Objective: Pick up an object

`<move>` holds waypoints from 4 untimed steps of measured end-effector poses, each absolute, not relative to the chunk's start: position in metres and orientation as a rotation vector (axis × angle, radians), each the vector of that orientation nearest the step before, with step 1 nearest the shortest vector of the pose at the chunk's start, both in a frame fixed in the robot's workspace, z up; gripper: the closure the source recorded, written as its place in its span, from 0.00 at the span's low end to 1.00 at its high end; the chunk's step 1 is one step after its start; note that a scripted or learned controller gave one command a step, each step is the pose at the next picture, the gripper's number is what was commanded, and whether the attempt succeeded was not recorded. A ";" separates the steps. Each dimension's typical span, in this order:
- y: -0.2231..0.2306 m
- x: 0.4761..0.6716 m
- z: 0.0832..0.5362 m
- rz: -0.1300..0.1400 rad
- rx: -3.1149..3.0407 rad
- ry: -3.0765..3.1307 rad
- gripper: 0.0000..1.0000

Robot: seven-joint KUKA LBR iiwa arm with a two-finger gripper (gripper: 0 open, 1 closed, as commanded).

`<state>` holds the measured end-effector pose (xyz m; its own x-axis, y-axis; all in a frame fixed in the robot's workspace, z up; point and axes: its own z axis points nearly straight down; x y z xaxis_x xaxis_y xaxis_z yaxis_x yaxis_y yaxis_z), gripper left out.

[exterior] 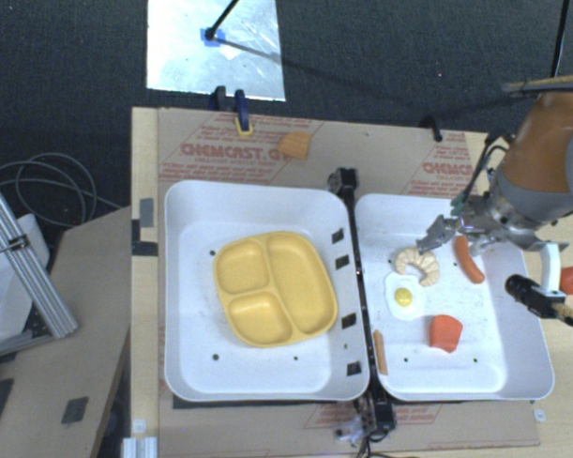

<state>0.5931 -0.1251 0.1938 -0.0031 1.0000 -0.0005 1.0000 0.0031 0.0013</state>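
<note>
The right bin [521,372] holds a pale croissant-shaped piece [418,265], a fried egg [404,297], an orange-red sausage [470,260] and a red-orange block [445,332]. My gripper [455,237] hangs over the back of this bin, just above and to the right of the croissant piece, with the sausage's upper end beneath it. Its fingers stand apart, open, with nothing gripped between them.
The left bin [183,361] carries a yellow divided plate [275,289]. A thin orange stick [379,351] lies at the right bin's left edge near the divider. A small tan block [294,144] sits on the cardboard behind the bins. The arm's body overhangs the right bin's far right corner.
</note>
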 end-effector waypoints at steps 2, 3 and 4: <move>-0.211 0.589 0.133 0.006 2.213 2.210 0.00; -0.162 0.482 0.082 -0.003 2.226 2.227 0.00; -0.165 0.488 0.095 0.003 2.218 2.220 1.00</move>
